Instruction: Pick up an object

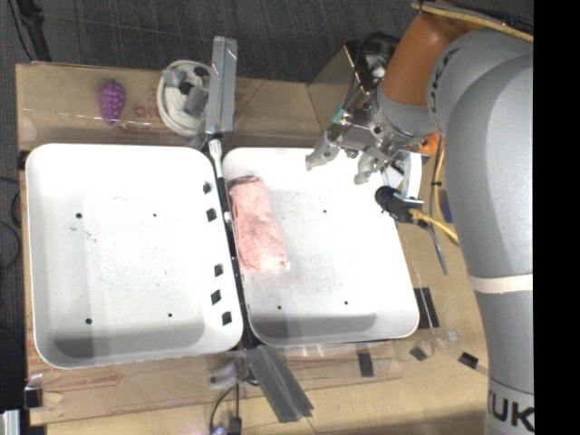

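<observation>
A pink, speckled rectangular sponge-like block (257,224) lies in the right bin (362,270), against its left wall. My gripper (341,165) hangs over the bin's far edge, up and to the right of the block and well apart from it. Its two fingers (319,157) are spread, and nothing sits between them.
The left bin (118,252) sits beside the right one, with a ridge of black clips between them. Behind the bins, on the bench, lie a purple grape-like object (111,101) and a white coiled cable roll (185,96). A metal post (222,89) stands at the divider's far end.
</observation>
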`<state>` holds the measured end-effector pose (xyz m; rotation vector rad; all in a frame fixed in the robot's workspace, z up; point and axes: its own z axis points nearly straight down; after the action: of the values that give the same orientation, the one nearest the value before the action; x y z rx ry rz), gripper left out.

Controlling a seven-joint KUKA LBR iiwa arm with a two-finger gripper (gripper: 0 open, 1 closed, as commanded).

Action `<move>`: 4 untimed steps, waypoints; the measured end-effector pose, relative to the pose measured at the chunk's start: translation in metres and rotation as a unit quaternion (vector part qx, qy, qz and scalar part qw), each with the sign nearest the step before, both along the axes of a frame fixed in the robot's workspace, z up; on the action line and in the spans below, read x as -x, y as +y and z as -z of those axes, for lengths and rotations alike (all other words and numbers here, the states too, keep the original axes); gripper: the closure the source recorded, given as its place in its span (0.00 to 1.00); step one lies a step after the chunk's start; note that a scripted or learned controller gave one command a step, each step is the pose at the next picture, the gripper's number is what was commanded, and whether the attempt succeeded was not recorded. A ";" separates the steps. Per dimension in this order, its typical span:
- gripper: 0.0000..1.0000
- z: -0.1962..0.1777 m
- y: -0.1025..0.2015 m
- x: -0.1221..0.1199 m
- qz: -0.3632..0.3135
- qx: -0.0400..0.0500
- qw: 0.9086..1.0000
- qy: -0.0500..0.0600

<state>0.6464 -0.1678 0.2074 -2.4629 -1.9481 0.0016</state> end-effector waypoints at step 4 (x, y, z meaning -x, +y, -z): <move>0.00 -0.002 -0.033 -0.011 0.040 0.000 0.999 0.000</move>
<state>0.6573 -0.2004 0.2098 -2.5397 -1.8474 0.0011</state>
